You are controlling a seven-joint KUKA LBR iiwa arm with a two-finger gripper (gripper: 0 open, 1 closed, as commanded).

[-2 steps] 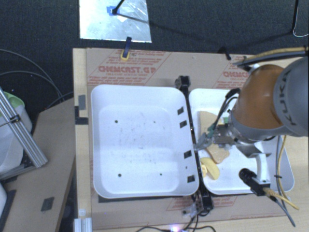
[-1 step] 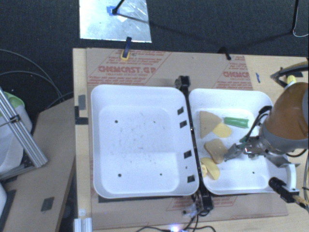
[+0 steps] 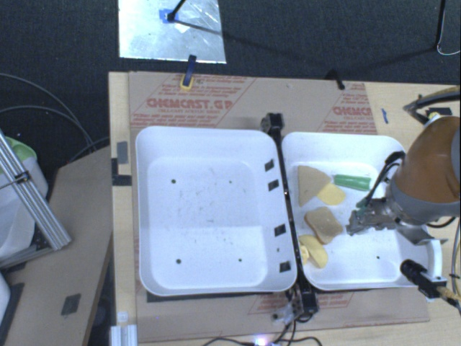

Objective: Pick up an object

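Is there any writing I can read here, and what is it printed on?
"CHEMCAST GP": red print on the brown board under the bins, at its far left.
The same red print at the far right of the board, slanted and partly hidden by the right bin; too blurred to read fully.
Red print at the board's near edge: too small to read.

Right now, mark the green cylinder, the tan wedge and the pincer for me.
Green plastic cylinder (image 3: 352, 182), camera view, mid-length.
Tan foam wedge (image 3: 310, 181), camera view, flat top face.
Pincer (image 3: 358, 220), camera view, its tip.
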